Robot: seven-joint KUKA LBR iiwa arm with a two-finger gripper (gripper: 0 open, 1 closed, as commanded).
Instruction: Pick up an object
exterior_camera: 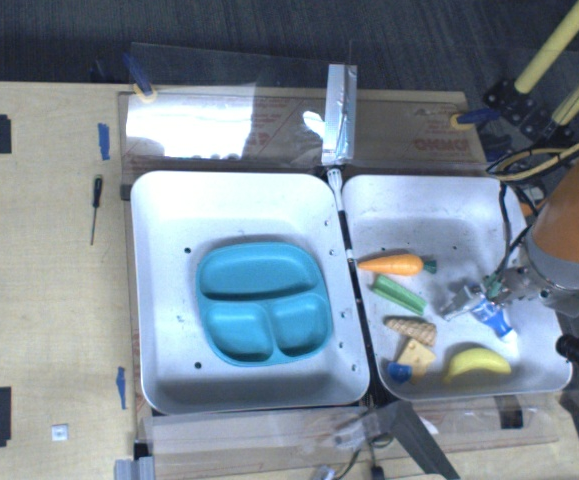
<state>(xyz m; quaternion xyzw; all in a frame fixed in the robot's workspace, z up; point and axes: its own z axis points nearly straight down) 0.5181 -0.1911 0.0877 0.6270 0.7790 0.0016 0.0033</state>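
— Glossy white plastic, both bins: the left bin point(159, 298) holds a smooth turquoise divided plate point(263, 301) with rounded corners and three shallow compartments, lying flat at its middle.

— And the right bin point(439, 200)?

— Small toy foods. An orange carrot point(391, 264) with a green stub lies near the centre, pointing left. Just nearer sits a green pod-shaped piece point(399, 294), slanted. Nearer still, a tan ridged piece point(410, 327) like a cob or cone, then a yellowish wedge point(416, 353) touching a small blue cap-like bit point(399, 372). A curved yellow banana point(478, 363) lies at the near right.

— The arm?

— It enters from the right, grey with its orange band, the gripper point(466, 297) metallic and low over the bin's right half, between the green piece and a blue-and-white item point(492, 318) beside it.

— Holding anything?

— I cannot tell how the jaws stand; the metal parts blur together, and nothing is clearly between them.
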